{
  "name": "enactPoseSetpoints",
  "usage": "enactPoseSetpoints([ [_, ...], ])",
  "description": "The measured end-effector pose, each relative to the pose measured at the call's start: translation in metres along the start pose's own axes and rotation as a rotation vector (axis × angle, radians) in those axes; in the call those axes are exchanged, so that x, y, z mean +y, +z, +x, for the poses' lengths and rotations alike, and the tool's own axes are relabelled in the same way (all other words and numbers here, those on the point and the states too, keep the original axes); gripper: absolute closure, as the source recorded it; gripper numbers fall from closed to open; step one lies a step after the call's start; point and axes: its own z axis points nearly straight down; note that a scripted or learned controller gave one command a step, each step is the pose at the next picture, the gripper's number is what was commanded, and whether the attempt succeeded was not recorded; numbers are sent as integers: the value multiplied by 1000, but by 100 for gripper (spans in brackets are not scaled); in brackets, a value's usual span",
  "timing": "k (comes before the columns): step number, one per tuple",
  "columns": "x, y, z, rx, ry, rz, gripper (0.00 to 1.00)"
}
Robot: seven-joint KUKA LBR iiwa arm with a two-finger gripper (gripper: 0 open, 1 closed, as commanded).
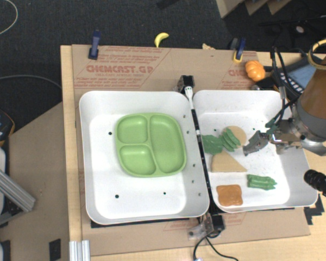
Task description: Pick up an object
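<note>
I read the two-finger gripper point(254, 144) as low inside the right-hand shallow white bin point(271, 99), reaching in from the right, its dark fingertips pointing left toward the pile of play food. The fingers look slightly spread with nothing between them; I call it open and empty.

Candidates in that bin: a ridged green pickle-like piece point(231, 139) lying over a round tan disc point(237, 131), a darker green leafy piece point(211, 144) just left of it, a tan triangular wedge point(226, 163) below, a small green bumpy piece point(261, 182) near the front right, and an orange-brown square piece point(230, 195) at the front edge. The ridged piece is nearest the fingertips, just to their left, not touching as far as I can tell.

The left-hand shallow white bin point(98, 162) holds a light green divided plastic plate point(151, 144), well apart from the action.

My judgement: the approach is under way, the grasp not yet made. To do it well I would centre the fingers over one item, not the overlap of ridged piece and disc, since a flat stack tends to slip. The small bumpy piece stands clear of its neighbours and seems the safer pick. Descend straight, close only once a finger sits on either side, then lift slowly and check it came up.
</note>
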Motion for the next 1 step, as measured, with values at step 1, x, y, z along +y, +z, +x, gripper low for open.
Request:
enactPoseSetpoints([
  [1, 28, 55, 75, 4, -8, 7, 0],
])
